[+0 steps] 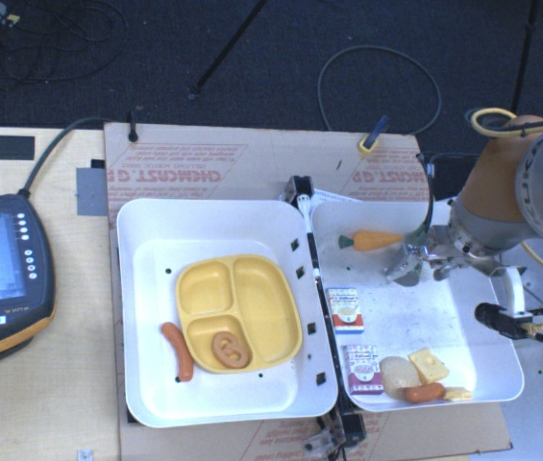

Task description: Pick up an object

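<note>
White plastic bins sit side by side on a cardboard-covered bench, with dark carpet and loose black cables beyond it. Left of the divider, the left bin holds a yellow compartment tray with a pretzel-shaped piece in its near section and a toy sausage lying just beside the tray. Right of the divider, the right bin carries a toy carrot, two small cartons, a cheese wedge, a pale round piece and a second sausage. The claw hangs just right of the carrot, apart from it, gripping nothing; whether its fingers are spread cannot be told. A teach pendant rests far left of the divider.
</note>
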Available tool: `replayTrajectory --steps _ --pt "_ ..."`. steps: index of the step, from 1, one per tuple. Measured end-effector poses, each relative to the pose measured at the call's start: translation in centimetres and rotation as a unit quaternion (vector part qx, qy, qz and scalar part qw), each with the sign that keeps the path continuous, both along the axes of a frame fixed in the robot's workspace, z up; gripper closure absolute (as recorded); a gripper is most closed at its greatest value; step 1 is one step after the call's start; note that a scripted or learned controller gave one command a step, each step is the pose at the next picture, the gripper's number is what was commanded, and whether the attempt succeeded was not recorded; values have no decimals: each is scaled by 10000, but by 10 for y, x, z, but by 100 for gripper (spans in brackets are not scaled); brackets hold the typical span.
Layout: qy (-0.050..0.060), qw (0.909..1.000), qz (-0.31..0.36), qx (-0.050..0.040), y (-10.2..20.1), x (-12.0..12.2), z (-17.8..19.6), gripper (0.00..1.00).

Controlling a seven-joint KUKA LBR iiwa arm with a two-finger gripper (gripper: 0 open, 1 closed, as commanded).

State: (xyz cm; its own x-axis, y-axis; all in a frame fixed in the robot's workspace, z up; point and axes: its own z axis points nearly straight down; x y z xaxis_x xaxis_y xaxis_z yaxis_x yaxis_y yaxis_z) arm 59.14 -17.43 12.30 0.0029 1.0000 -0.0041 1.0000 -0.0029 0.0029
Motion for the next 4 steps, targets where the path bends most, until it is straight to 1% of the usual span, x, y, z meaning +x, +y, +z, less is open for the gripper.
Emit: replayTrajectory --steps 1,2,3,4 --pt "10 10000 41 26 52 55 -37 0" --pt "24 10000 20 22 65 52 -24 0" --pt "36 10000 47 18 64 52 -15 100" --pt "-11 10000 44 35 133 42 70 100"
